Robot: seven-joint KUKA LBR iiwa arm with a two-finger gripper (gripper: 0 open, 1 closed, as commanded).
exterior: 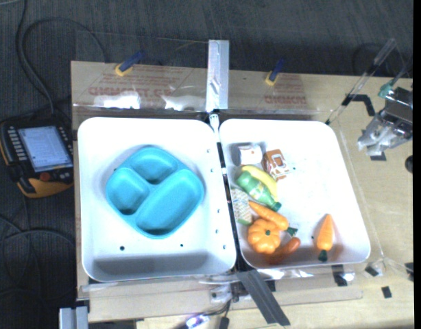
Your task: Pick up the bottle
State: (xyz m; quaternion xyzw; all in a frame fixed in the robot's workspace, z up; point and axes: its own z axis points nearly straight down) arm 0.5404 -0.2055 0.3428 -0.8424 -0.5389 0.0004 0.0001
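Observation:
The green bottle [259,190] lies on its side in the left part of the right bin [334,149], its neck pointing down and to the right. A yellow banana [260,175] rests against its upper side and an orange carrot [269,215] lies just below it. My gripper [380,140] hangs at the far right, outside the right bin's far right corner and well away from the bottle.
The right bin also holds an orange pumpkin [264,237], a second carrot [324,233], a small brown box [275,163] and a pale cube [248,153]. A blue divided plate [154,190] lies in the left bin [94,252]. A handheld controller [35,153] lies left of the bench.

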